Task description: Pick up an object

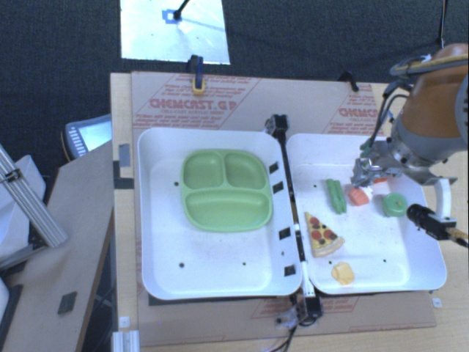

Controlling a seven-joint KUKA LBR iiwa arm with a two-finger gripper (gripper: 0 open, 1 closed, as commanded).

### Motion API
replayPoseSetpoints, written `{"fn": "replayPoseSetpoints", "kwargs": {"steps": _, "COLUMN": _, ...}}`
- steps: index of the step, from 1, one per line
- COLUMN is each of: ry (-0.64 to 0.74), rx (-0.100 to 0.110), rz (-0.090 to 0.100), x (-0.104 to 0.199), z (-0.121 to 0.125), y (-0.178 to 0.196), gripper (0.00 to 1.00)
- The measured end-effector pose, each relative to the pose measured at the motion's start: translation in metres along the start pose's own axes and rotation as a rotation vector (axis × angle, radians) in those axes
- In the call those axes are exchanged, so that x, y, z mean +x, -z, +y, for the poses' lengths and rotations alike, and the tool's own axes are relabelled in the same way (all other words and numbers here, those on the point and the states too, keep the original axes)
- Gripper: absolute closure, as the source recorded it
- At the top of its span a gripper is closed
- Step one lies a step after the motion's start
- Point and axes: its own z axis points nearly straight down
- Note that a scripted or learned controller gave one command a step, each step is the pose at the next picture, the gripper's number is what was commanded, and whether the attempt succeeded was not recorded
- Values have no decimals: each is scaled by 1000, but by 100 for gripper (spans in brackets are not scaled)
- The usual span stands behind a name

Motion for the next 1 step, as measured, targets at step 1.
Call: {"fn": "replayPoseSetpoints", "kwargs": {"steps": 1, "ry": 0, "rx": 1, "rz": 0, "x": 1, "z": 8, "y": 46, "gripper": 100}}
